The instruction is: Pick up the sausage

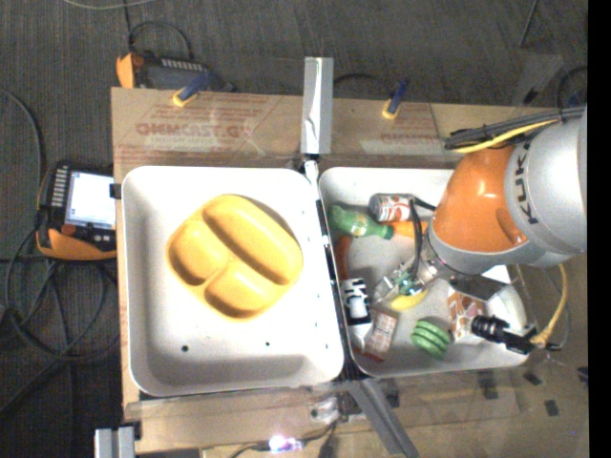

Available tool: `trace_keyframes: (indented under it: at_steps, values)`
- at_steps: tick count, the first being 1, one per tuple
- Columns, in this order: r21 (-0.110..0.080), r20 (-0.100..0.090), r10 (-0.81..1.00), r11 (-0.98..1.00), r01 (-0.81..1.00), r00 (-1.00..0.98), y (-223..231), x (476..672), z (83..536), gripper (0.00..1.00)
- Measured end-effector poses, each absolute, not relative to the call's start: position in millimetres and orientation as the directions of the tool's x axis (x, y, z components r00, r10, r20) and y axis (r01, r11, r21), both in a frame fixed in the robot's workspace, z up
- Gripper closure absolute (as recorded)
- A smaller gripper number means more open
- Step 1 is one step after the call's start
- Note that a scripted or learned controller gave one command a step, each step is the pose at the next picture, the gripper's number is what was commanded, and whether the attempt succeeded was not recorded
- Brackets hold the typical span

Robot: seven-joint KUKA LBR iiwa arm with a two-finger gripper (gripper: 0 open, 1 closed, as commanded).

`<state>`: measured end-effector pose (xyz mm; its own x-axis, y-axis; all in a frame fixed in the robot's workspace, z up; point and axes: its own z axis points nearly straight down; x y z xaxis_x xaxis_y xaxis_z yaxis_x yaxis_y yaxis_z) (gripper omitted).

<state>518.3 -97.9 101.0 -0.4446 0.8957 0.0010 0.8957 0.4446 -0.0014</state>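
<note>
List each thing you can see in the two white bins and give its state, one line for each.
Yellow plastic divided plate: lying flat in the left white bin, nothing on it.
Green plastic bottle: lying on its side in the right white bin.
Red and silver metal can: lying on its side.
Green ribbed round toy: resting on the bin floor.

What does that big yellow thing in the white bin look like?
The yellow tray looks like smooth, shiny plastic with rounded edges. It has three hollow compartments: a long one along its upper right side and two smaller ones below. It lies flat and open side up, turned at a slant, near the middle of the left bin, resting on the floor of the bin. Nothing else touches it.
</note>
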Motion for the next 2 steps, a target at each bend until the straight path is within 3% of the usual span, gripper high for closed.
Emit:
trace_keyframes:
  at_steps: [1,2]
  values:
    - [-0.003,0.0,0.939,0.344,0.939,-0.344,-19,493.8,183,1.0]
    - [-0.004,-0.001,0.991,-0.134,0.991,0.134,29,483.4,182,1.0]
